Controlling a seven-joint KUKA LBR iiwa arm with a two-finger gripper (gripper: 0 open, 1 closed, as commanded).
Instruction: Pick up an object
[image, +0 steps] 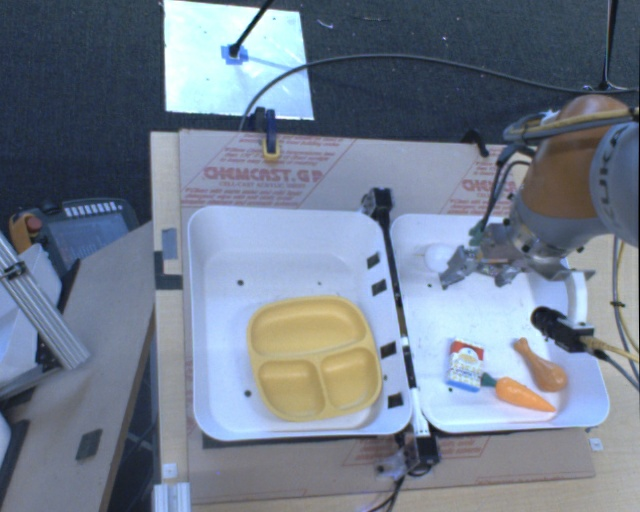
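My gripper (475, 277) hangs open over the back part of the right bin (600, 405), with nothing between its fingers. A small white rounded object (436, 257) lies just left of it, close to the left fingertip; I cannot tell whether they touch. Toward the front of the same bin lie a small red, white and blue box (465, 364), an orange carrot (522, 395) and a tan drumstick-shaped toy (541, 366). All three are well clear of the gripper.
The left bin (215, 300) holds a yellow divided tray (312, 356). A black divider (392, 300) runs between the two bins. A black part of the arm (560, 329) juts over the right bin near the drumstick. Cables trail behind the bins.
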